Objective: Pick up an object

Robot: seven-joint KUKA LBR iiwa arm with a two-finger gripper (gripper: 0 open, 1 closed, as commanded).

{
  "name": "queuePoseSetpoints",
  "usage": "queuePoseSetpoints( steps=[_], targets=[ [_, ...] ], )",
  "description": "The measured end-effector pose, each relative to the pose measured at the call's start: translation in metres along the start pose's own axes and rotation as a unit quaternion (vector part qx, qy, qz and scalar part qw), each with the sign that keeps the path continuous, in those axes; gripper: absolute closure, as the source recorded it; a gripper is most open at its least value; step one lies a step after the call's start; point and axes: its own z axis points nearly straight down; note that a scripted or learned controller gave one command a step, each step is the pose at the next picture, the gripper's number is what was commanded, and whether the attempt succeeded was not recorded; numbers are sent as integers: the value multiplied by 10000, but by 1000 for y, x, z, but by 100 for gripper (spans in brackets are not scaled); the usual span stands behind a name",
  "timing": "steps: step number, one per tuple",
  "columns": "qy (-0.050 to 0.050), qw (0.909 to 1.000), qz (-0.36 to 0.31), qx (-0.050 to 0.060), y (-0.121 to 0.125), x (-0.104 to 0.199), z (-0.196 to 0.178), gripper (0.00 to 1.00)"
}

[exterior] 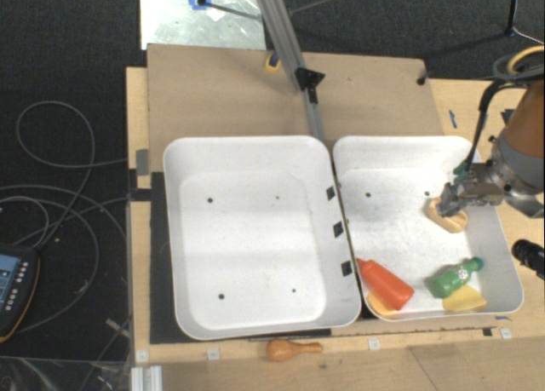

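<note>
The right bin [392,168] holds a tan, bread-like piece [449,218] near its right wall. An orange carrot-shaped toy [387,284] lies at the front left corner of that bin. A green bottle-shaped toy [452,278] rests beside a yellow piece [465,300] at the front right. My gripper [449,200] reaches in from the right and sits directly over the tan piece, touching or nearly touching its top.
The left bin [247,236] lies beside the right one, with black clips along the shared wall. A tan pear-shaped object [292,348] lies on the bench in front of the bins. A grey pole [285,36] slants across the back.
</note>
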Motion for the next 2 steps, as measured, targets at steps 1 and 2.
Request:
queuePoseSetpoints(
  steps=[1, 2],
  targets=[
    [20, 10000, -23, 23, 19, 51, -9, 100],
    [23, 10000, -19, 39, 24, 102, 0, 100]
  ],
)
